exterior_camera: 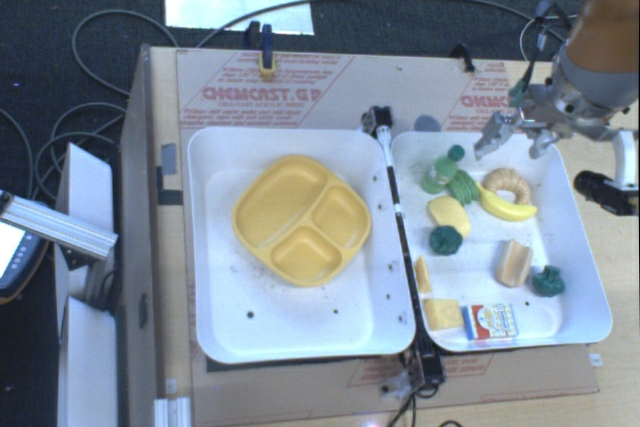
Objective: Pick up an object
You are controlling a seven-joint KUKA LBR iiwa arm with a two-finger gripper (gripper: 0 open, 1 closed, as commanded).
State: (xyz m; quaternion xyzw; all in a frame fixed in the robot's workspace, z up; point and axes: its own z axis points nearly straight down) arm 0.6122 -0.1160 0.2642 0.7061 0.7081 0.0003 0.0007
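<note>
My gripper (pixel 518 137) hangs over the far edge of the right bin (pixel 585 290), its two fingers spread open with nothing between them. Just below it lie a tan bagel (pixel 505 181) and a yellow banana (pixel 506 206). To their left are a green bottle (pixel 440 171), a green leafy piece (pixel 463 186), a yellow lemon-like piece (pixel 449 213) and a dark green broccoli (pixel 446 239). Nearer the front lie a bread roll (pixel 513 262), a second broccoli (pixel 547 282), a cheese wedge (pixel 423 273), a yellow block (pixel 442 313) and a small red-and-white box (pixel 490 321).
The left bin (pixel 230 315) holds a yellow divided plate (pixel 302 218). A black divider rail (pixel 396 205) runs between the bins. A blue-and-yellow clamp (pixel 266 50) stands on the bench's far edge. Cables trail over the dark floor behind and to the left.
</note>
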